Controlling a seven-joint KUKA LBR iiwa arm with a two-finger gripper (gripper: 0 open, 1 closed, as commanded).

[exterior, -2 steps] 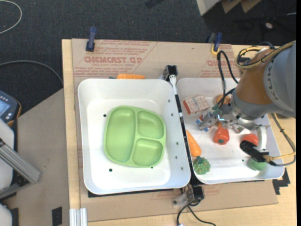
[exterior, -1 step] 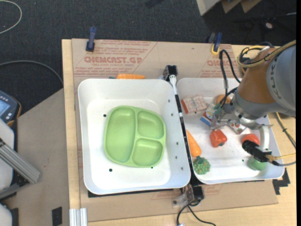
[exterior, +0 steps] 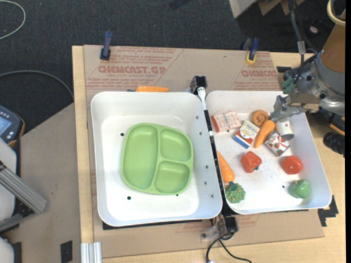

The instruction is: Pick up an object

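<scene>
The carrot (exterior: 264, 133) lies slantwise in the right bin (exterior: 318, 163), its top touching the brown donut (exterior: 259, 116) with the white can (exterior: 284, 128) just beside it, and the gripper (exterior: 281, 107) hangs right over that cluster. Whether it's open or closed, I can't tell. Best play, I'd judge: come straight down across the carrot's width, clear of the can, and close firmly before lifting.

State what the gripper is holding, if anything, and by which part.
It cannot be told: the grey metal gripper sits above the long orange toy carrot in the white right-hand bin.
</scene>
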